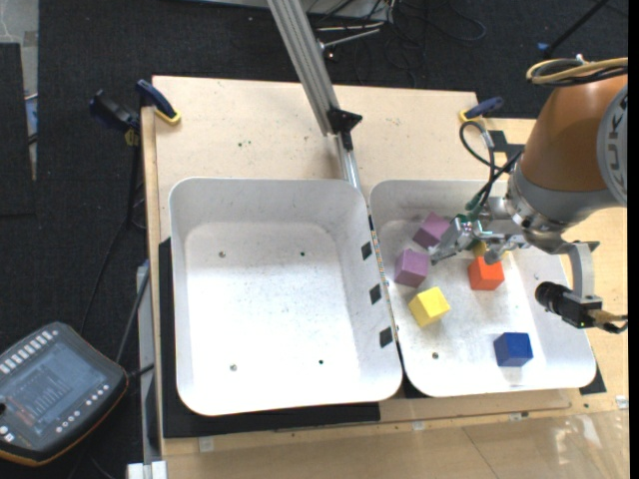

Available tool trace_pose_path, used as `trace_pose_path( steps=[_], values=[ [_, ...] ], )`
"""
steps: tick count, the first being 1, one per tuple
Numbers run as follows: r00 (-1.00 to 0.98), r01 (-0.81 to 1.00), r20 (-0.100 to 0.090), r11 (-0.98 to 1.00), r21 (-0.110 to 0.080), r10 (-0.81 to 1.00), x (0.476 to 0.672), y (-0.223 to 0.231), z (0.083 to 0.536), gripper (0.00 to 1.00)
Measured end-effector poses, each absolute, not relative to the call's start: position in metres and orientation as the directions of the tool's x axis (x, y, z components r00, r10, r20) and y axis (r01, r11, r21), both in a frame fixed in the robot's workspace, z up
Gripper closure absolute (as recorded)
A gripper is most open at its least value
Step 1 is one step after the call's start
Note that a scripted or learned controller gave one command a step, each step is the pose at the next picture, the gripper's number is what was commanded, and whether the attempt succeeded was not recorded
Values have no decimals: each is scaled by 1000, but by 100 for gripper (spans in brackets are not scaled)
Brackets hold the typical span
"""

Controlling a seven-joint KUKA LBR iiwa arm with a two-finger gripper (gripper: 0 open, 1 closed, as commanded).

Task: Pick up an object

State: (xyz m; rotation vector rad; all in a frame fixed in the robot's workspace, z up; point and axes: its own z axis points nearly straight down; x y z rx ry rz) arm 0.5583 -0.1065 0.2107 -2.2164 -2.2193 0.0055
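Gripper (461,239) low in right bin (574,372), finger state cannot be told, purple cubes (411,265) to its left, orange cube (486,273) just beside, yellow cube (429,305) and blue cube (513,348) nearer.

The arm (574,148) is cut off by the picture's right edge, so its upper part cannot be seen. Its wrist covers the far right corner of the right bin (559,372) behind the hand (461,239). The hand's fingers are too small and cluttered to make out. Far left of the hand, the grey control pad (45,392) runs past the picture's left edge.
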Motion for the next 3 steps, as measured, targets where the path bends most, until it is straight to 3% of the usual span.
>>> trace_pose_path(
  steps=[1,3],
  values=[
    [0,1000,0,0,-1,1000,559,-107,213,0],
    [1,1000,1,-1,-6,1000,544,-108,115,0]
  ],
)
